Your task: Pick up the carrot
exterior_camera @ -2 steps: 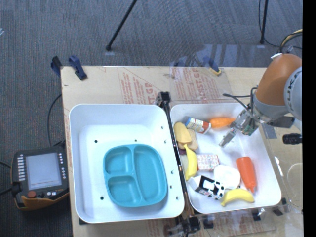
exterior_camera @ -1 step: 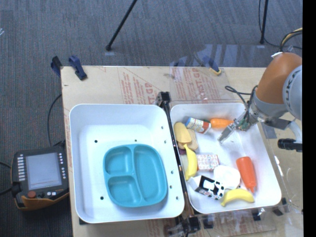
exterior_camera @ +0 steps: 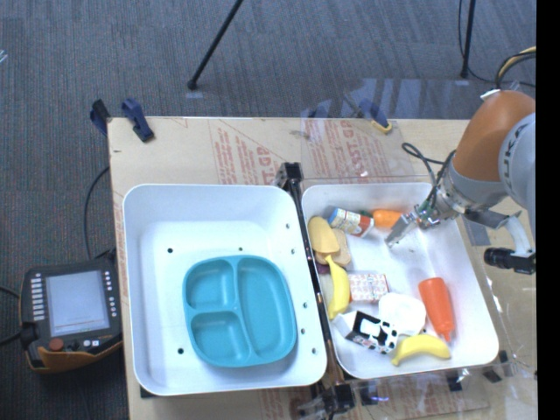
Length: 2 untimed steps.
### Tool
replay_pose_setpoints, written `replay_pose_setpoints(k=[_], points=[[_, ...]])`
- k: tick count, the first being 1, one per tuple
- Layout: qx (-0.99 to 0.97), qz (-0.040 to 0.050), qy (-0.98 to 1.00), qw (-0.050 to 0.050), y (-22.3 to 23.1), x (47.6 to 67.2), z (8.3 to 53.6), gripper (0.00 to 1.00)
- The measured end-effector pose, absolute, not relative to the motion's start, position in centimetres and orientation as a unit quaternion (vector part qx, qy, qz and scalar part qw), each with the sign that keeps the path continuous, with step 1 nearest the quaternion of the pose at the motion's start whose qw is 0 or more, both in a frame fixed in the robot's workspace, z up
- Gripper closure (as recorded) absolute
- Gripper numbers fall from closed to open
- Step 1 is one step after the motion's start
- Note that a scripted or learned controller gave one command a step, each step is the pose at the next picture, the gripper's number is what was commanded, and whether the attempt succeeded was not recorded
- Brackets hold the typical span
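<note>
1. So the carrot [exterior_camera: 386, 218] is sitting in the right bin [exterior_camera: 486, 304], up near the back wall, just beside a small can-like thing [exterior_camera: 352, 221] with a red and white label. It's lying on the bin floor, not lifted at all.
2. The gripper [exterior_camera: 401, 231] is down inside that same bin, tip right next to the carrot's right end, maybe touching it. Can't call it contact for sure from this angle.
3. Jaw state: honestly can't tell. The tip is small and grey against the white floor, so released or clenched is anyone's guess. What I can say is that the carrot isn't visibly between anything, so I wouldn't count it as grabbed.
4. Progress, my read: the approach is basically there, the actual grab and lift are both left to do.
5. Other stuff in the right bin: two bananas [exterior_camera: 337, 289], an orange bottle [exterior_camera: 437, 306], a little patterned box [exterior_camera: 367, 284], a white round piece [exterior_camera: 401, 311]. All a fair way off from the carrot except the can, which could get nudged.
6. The left bin [exterior_camera: 143, 234] has a teal divided plate [exterior_camera: 239, 310], well apart from the action.
</note>
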<state>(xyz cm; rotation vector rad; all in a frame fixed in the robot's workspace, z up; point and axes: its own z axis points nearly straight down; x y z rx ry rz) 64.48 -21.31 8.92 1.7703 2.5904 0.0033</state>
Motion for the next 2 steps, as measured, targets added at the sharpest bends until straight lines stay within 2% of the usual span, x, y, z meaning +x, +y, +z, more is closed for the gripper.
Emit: replay_pose_setpoints(k=[1,2], points=[[0.672,0.0005,0.741,0.001,-19.99,64.52,8.85,0.0],[0.796,0.002,0.605,-0.008,-20.31,64.57,8.79,0.0]])
